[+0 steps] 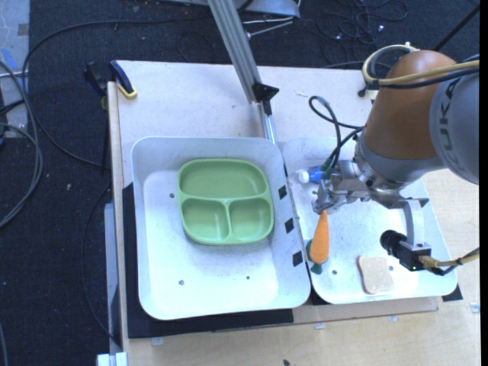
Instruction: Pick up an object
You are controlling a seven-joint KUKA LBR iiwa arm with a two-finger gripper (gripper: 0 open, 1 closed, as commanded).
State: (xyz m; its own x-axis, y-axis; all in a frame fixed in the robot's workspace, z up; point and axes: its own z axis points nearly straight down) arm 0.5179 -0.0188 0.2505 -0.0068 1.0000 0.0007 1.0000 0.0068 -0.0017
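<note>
The counter (191, 82) carries two shallow white bins side by side. The left bin (152, 280) holds a green divided plate (226, 200) with three compartments, one long section at the far side and two smaller sections at the near side. The plate lies flat, slightly toward the far half of the bin, and touches no other item.

The right bin (343, 292) holds three visible items. An orange carrot (320, 239) lies along the bin's left edge, just beside the wall shared with the left bin; its narrow tip points away from the camera and its green stem end points toward the near rim. A beige, bread-like slice (375, 274) lies flat near the bin's front right corner, apart from the carrot. A small white-and-blue object (309, 176) lies near the far left corner of the bin; it is too small to identify.

The arm (415, 117) reaches in from the right and hangs over the right bin. The gripper (326, 198) points down directly above the narrow tip of the carrot. Whether it touches the carrot cannot be told. The gripper's state, open or closed, cannot be told from this angle.

A grey metal pole (236, 40) runs diagonally across the far part of the counter.
</note>
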